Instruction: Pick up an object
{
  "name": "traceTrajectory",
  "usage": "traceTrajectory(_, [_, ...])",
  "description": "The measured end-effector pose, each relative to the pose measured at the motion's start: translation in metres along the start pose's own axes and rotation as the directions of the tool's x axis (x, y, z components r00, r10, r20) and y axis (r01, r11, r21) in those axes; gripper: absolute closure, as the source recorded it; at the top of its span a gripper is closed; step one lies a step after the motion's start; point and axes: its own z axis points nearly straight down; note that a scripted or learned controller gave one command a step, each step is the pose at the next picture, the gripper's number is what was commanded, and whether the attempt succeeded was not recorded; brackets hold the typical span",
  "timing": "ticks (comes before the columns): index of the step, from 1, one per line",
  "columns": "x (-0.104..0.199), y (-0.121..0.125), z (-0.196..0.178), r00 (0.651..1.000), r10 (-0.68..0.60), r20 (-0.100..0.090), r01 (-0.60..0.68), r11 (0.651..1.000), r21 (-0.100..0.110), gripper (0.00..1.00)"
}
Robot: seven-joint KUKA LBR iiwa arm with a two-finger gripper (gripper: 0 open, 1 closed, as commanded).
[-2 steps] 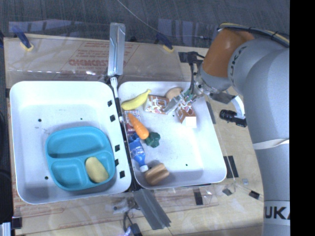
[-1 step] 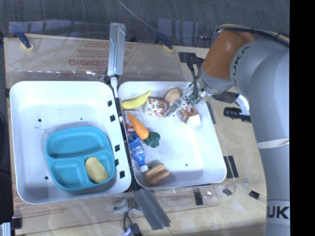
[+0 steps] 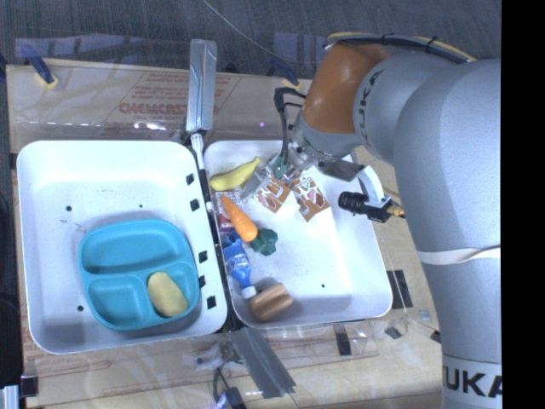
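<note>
Hovering tool [image 3: 285, 167], curved banana [image 3: 235, 175], tapered carrot [image 3: 242, 219]

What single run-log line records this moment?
arm: over right bin | gripper: beside banana | grasp: unconfirmed

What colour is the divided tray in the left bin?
Light blue tray, seen in the camera view.

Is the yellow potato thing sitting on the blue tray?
Touching. The camera view shows the yellow potato resting inside the lower right compartment of the blue tray, with no gap beneath it.
</note>
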Motion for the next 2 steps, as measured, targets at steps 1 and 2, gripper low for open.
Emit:
traceTrajectory(1, [0.0046,0.0203,0.0298,0.996,0.094,0.008,-0.094,0.996,-0.008,0.00])
traceTrajectory(2, [0.0047,0.0217,0.0219,0.996,0.089,0.007,-0.089,0.996,-0.007,1.00])
